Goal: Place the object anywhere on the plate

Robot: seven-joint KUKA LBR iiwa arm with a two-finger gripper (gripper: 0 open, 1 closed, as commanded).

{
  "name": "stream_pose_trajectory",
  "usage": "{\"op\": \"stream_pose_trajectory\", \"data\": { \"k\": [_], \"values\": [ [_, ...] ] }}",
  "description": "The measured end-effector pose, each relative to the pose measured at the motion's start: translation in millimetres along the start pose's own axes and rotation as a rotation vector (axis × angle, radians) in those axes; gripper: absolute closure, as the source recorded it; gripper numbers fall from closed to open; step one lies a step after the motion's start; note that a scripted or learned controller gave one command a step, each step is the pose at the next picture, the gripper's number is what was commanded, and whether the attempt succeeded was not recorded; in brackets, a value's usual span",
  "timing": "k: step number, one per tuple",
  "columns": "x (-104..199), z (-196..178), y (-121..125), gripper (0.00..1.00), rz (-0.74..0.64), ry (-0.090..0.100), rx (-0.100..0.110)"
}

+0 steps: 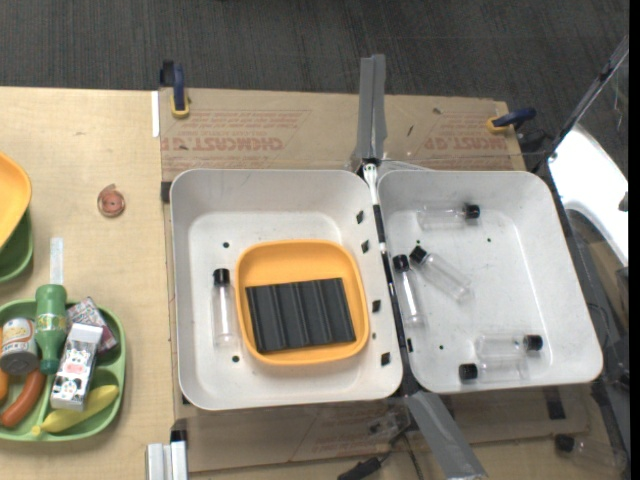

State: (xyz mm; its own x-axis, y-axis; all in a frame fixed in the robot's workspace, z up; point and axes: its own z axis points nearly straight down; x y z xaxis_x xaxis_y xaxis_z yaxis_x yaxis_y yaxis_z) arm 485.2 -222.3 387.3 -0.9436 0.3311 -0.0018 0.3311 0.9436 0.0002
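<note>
Ribbed dark grey slab [300, 314] lies flat on orange plate [258, 264].

- Pretty even, soft overhead light, nothing harsh
- white bins [190, 298] run bright, nearly washed out
- only faint shadows under the yellow plate [300, 258]
- whole frame slightly soft, clear vials [222, 308] hard to make out
</note>
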Motion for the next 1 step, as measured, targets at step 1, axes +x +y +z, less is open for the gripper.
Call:
{"op": "stream_pose_trajectory", "data": {
  "k": [1],
  "values": [
    [-3.8, 24.3, 1.5, 0.00, -0.297, -0.001, -0.001]
  ]
}}
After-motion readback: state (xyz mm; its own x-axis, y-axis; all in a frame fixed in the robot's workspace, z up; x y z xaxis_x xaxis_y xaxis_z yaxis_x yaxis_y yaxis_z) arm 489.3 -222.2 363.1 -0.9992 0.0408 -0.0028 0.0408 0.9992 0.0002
